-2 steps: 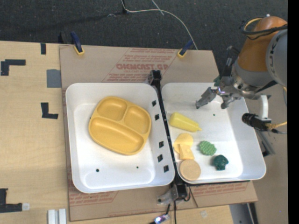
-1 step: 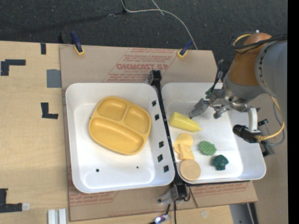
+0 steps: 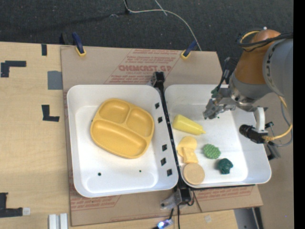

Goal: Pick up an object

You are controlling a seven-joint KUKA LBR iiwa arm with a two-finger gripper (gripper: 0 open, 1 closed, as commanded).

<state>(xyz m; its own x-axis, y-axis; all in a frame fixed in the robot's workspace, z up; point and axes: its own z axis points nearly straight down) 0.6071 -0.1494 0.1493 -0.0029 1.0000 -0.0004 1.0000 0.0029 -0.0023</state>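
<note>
Robotics lab: clamped bins [image 3: 76,128], cables [image 3: 176,18]

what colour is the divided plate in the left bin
Yellow. The divided plate lies in the left bin, as the camera view shows.

A divided tray [image 3: 123,128] lies in the left bin [image 3: 78,142], while in the right bin [image 3: 248,173] a cone [image 3: 187,124] lies right of that tray.

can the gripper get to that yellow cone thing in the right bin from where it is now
Probably yes. The gripper hangs over the right bin, just up and right of the yellow cone. The bin floor between them is bare, and the cone's neighbours lie on its far side, below it.
</note>
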